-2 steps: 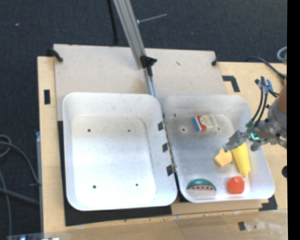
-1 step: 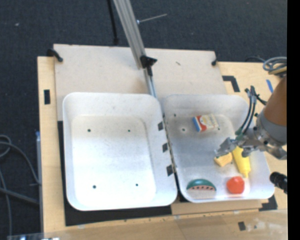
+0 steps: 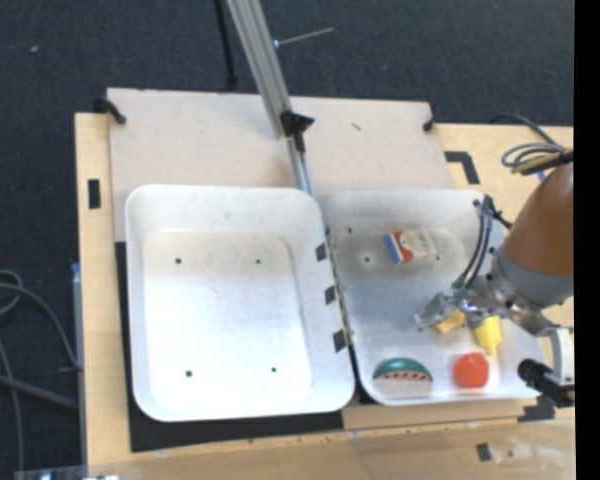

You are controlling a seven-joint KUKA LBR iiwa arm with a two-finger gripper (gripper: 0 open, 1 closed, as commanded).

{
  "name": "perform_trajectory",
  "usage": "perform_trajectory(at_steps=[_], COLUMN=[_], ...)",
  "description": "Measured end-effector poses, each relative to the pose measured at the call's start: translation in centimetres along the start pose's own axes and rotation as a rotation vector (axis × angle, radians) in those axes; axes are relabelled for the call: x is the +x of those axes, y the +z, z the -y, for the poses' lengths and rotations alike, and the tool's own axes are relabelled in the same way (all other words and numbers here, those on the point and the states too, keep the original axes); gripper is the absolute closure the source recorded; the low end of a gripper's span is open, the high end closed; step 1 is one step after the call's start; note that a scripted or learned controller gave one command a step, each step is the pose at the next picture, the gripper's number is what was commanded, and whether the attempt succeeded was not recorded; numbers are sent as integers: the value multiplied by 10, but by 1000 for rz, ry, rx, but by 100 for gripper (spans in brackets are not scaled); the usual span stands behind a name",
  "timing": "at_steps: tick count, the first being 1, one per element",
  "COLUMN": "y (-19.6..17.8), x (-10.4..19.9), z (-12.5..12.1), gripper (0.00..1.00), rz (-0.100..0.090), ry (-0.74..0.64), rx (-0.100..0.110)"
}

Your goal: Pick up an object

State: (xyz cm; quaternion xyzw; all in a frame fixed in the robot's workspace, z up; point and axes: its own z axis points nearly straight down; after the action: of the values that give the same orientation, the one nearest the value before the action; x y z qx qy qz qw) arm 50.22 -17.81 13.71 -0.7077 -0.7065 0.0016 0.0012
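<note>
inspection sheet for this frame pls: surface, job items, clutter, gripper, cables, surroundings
Surface: wooden bench bearing a left bin and a right bin, both white with dark speckling.
Job's things: all in the right bin; small red and white carton near the far side, yellow object by the gripper, red ball and a teal and red dome-shaped piece at the near rim.
Clutter: nothing seen.
Gripper: gripper low in the right bin next to the yellow object; finger state cannot be told.
Cables: grey loops on the floor at left; yellow and grey cables at right.
Surroundings: dark carpet; slanted aluminium rail behind the bins.
</note>
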Motion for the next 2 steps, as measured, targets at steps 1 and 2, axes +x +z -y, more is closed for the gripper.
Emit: perform_trajectory(at_steps=[1, 2], y=[38, 25], x=[-1, -2], z=[0, -2], gripper=[0, 100], rz=[1, 2], ry=[0, 7], rx=[-2, -10])
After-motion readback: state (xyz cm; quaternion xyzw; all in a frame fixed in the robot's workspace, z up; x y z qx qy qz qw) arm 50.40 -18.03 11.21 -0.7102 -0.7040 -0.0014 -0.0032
